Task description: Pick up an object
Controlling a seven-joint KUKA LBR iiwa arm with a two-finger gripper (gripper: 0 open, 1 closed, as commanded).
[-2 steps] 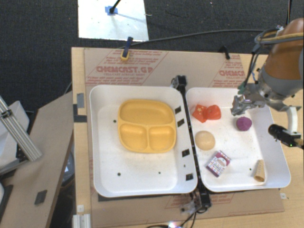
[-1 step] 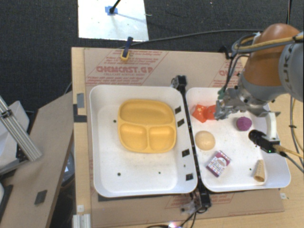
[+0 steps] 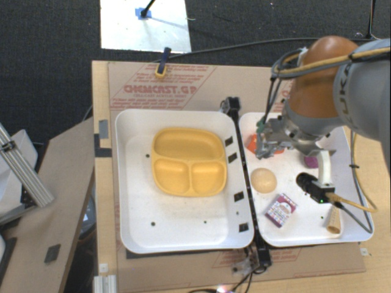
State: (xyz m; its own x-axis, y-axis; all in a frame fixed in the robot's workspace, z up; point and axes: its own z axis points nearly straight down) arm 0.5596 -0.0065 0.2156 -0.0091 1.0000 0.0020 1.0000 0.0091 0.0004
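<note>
1 arm over right bin (image 3: 351, 163) | fingers (image 3: 264, 150) beside orange object (image 3: 252, 143) | fingers' opening: cannot tell

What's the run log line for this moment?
arm: over right bin | end effector: by orange item | left bin: yellow tray

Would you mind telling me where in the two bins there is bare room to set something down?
Left bin: bare floor rings the yellow divided plate, widest along its near edge. Right bin: crowded by the pincer, tan ball, patterned packet and cone; small gaps between them.
</note>
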